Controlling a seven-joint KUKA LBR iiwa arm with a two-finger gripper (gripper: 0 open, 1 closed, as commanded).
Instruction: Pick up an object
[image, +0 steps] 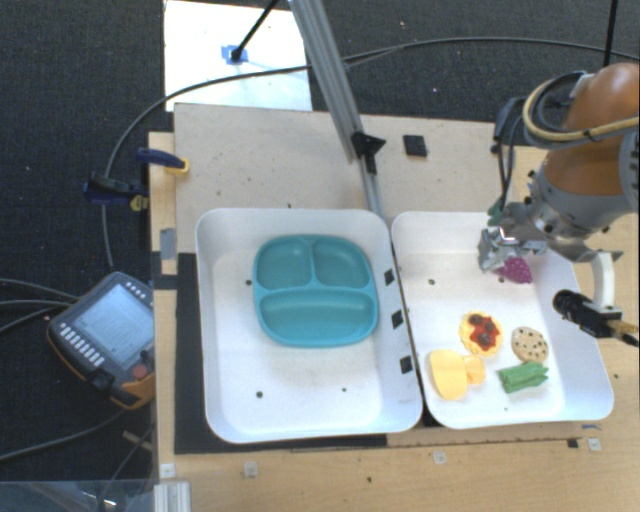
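Jaw state cannot be read from the camera view: the gripper (497, 250) is seen from above as a small metal block, and its tips blur into the bin floor. It hangs low over the far part of the right bin (440, 245), with the purple grape bunch (517, 268) touching or just beside it on the near right side. Whether the grapes sit between the jaws cannot be told.

Taking the right bin as the landmark, it holds 5 loose toy foods. 1 purple grape bunch lies near its far right corner. 1 small round pizza (481, 332) with red topping rests near its middle right. 1 chocolate-chip cookie (529, 344) sits just right of the pizza. 1 yellow cheese piece (455, 373) lies toward its near edge, and 1 green leafy item (523, 376) lies right of the cheese, below the cookie.

Left of the right bin stands 1 left bin (225, 330), their rims touching. Inside it rests 1 teal divided plate (315, 290) with 3 compartments.

The arm (590, 130) enters over the right bin's far right corner, its orange band high, the wrist bent down toward the bin floor. 1 black handheld pendant (105, 338) lies well left of both bins.
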